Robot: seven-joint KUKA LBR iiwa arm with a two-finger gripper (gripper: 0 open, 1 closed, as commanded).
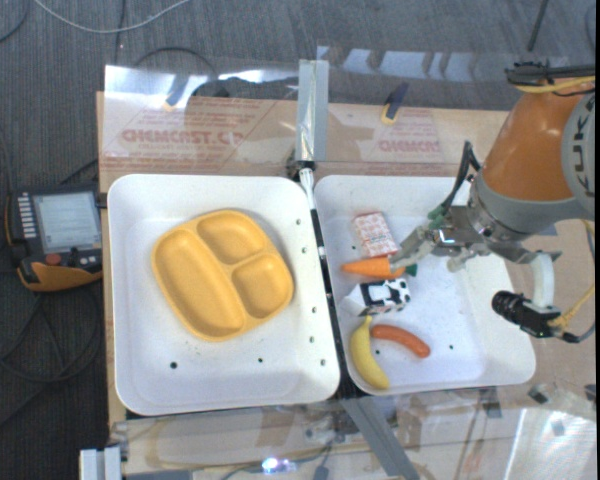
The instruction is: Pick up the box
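On the desk (130, 128) sit two shallow white bins side by side. At nine o'clock, the left bin (140, 368) holds a yellow divided tray (223, 273) lying flat near its middle, with bare white floor all round it. At three o'clock, the right bin (480, 368) holds the box (374, 233), small, pale with red print, lying flat toward the bin's upper left. Just below the box lies an orange carrot (368, 266), then a black-and-white toy (385, 294), then a yellow banana (367, 353) and a red sausage (402, 340) at the bin's six o'clock. The gripper (417, 249) hangs low at the carrot's green end, to the three o'clock side of the box and apart from it; whether its tips are spread or closed cannot be told. Open floor lies at the bin's right half, under the arm (530, 158)
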